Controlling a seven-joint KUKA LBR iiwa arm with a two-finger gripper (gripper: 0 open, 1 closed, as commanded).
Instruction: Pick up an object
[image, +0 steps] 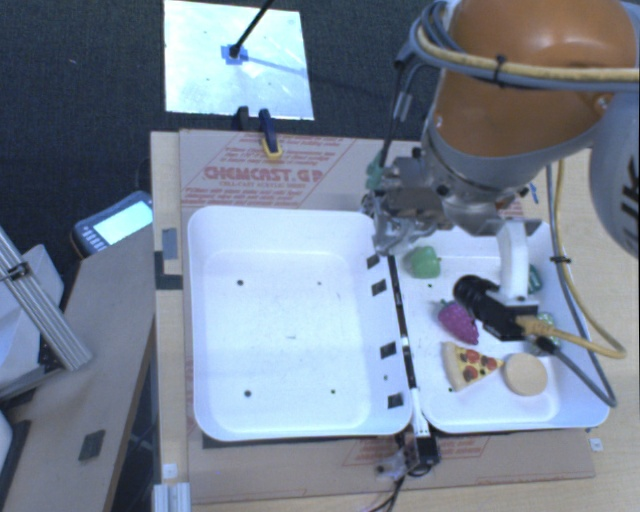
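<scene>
In the right bin (575, 405) lie a green pepper-like toy (424, 262), a purple grape bunch (458, 320), a pizza slice (468, 365) and a round tan biscuit (525, 375). My gripper (392, 240) hangs at the right bin's far left corner, just left of the green toy and above the divider between the bins. The large orange wrist hides most of the gripper from above. Nothing shows between the fingers.
The left bin (285, 325) lies beside the right one, with black clips (385, 350) along their shared edge. Cardboard (265, 170) lies under both bins. A shiny metal sheet (238, 58) sits beyond the bench, and a small device (112, 225) rests at the left.
</scene>
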